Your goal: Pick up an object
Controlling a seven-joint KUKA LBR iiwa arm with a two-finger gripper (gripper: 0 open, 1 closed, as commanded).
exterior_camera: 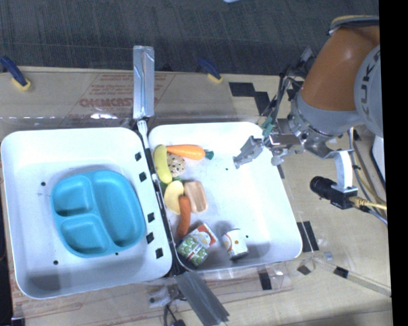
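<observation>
The right-hand bin [273, 210] serves as the landmark. The gripper [247, 152] hangs over that bin's upper right part, near its far rim, and nothing sits between its fingers; whether they are apart or together cannot be told from this angle. The objects crowd along the bin's left wall: a carrot [186, 151] at the top, a banana [162, 163] just beside it, a bread-like piece [194, 196] and a second carrot [184, 216] lower down, then a small carton [195, 246] and a small can [234, 243] near the bin's front edge. Left of this bin, the other bin [23, 200] holds a blue divided tray [96, 212]
</observation>
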